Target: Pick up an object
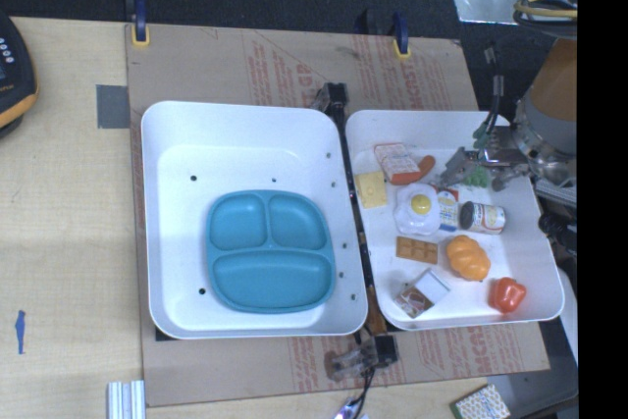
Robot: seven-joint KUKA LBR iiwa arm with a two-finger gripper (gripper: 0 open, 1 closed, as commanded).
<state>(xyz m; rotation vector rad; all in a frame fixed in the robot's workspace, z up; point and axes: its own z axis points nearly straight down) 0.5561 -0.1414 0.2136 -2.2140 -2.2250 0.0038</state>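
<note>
The right bin [549, 309] holds several small items: a yellow cheese slice [371, 188], a red-and-white packet [392, 156], a sausage [410, 172], a clear cup with a yellow lid [420, 209], a small jar [482, 217], a brown cracker [416, 250], an orange pepper [468, 257], a red pepper [506, 294] and a small box [422, 294]. My gripper [463, 166] hangs low over the bin's far right part, beside a green item [478, 179]. Nothing shows between its fingers.
The left bin [167, 142] contains a blue divided plate [270, 250]. Clamps [139, 20] hold the cardboard underlay at the back edge. A dark device [12, 69] lies at the far left of the bench. The arm body [549, 103] stands at the right edge.
</note>
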